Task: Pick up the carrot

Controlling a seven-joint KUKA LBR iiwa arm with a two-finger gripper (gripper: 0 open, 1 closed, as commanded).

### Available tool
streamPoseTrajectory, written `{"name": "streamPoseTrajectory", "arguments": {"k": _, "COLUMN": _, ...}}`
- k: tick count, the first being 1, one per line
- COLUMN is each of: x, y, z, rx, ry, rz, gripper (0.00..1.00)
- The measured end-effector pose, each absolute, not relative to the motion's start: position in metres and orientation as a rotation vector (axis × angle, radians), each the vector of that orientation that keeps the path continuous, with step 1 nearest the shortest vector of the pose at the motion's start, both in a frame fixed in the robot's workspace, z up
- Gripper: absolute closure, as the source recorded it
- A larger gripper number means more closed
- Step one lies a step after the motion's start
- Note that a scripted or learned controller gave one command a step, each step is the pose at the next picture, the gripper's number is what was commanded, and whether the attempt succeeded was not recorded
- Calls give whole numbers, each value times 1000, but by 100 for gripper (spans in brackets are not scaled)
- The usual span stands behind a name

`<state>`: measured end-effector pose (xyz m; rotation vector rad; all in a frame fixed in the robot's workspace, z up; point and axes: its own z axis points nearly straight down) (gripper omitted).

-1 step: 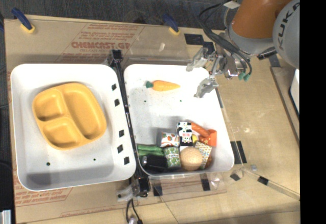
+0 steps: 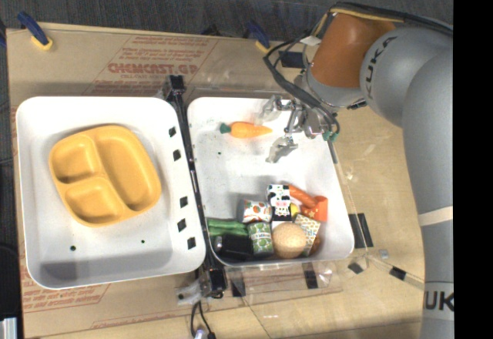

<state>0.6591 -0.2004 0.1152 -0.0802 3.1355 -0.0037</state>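
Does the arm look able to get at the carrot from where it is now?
Probably yes. The carrot lies alone on bare floor at the far end of the right bin, with the gripper just beside it; the other items are heaped at the near end.

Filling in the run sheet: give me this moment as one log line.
carrot: lying in right bin, far end | hand: just right of carrot, not holding it | grasp: not yet made

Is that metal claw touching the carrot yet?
Apart. The camera view shows white bin floor between the carrot and the gripper just to its right.
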Motion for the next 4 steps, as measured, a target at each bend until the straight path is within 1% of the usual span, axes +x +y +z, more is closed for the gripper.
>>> {"name": "streamPoseTrajectory", "arguments": {"k": 1, "x": 658, "y": -159, "z": 94, "rx": 518, "ry": 3097, "rz": 1, "gripper": 0}}
{"name": "streamPoseTrajectory", "arguments": {"k": 2, "x": 648, "y": -167, "z": 92, "rx": 974, "ry": 2991, "rz": -1, "gripper": 0}}
{"name": "streamPoseTrajectory", "arguments": {"k": 3, "x": 644, "y": -136, "z": 91, "rx": 1546, "ry": 2744, "rz": -4, "gripper": 0}}
{"name": "streamPoseTrajectory", "arguments": {"k": 4, "x": 645, "y": -134, "z": 102, "rx": 1533, "ry": 2751, "rz": -6, "gripper": 100}}
